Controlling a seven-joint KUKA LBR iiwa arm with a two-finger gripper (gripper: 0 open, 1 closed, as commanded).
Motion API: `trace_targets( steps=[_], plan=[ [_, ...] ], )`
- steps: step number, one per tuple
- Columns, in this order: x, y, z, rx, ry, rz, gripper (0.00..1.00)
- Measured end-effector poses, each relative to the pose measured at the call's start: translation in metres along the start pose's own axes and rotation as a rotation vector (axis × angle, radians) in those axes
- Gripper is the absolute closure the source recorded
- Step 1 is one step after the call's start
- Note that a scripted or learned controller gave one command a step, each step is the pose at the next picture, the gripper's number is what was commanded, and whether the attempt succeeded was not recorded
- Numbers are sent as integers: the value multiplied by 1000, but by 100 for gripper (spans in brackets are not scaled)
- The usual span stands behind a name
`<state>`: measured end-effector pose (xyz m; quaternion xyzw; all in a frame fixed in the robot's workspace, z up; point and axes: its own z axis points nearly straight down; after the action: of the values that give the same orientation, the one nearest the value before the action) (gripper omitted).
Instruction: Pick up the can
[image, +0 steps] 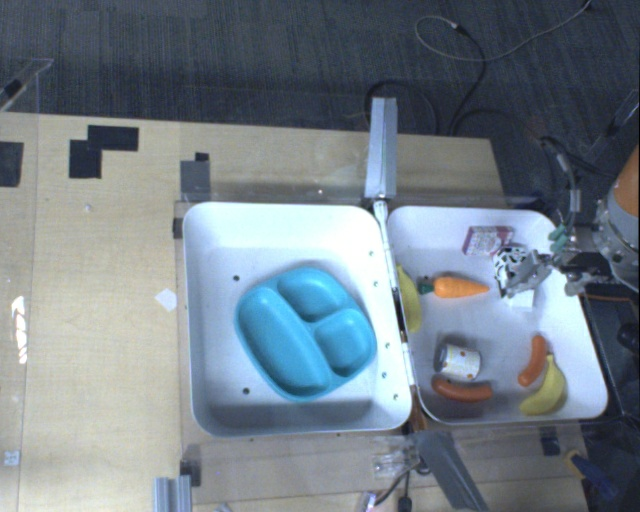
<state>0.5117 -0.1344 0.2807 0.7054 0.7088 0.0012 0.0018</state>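
Two white bins sit side by side on my desk (100, 300), and the can (458, 360) lies in the right bin (590, 405), tipped on its side near the front edge, with its long axis running roughly left to right and its open end facing left. My gripper (517, 270) hangs over the back half of that same bin, near the right wall, so from the gripper the can lies forward and to the left, a short reach apart, with nothing between its fingers as far as I can see; whether they stand wide or narrow I cannot tell from this slant. A red sausage (462, 390) lies just in front of the can, touching or nearly so, which I judge leaves little room on that side. A carrot (455, 288) lies between gripper and can, a banana (545, 392) and another small sausage (534, 360) sit to the can's right, and a pink packet (485, 240) rests at the back. The left bin (215, 300) holds a blue divided tray (305, 330). The desk is pale wood.
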Motion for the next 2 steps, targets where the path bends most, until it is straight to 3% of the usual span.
trace_targets(
  steps=[1, 2],
  plan=[
    [-35, 17, 122, 3, 1, 497, 0],
    [-17, 108, 194, -4, 0, 446, 0]
  ],
)
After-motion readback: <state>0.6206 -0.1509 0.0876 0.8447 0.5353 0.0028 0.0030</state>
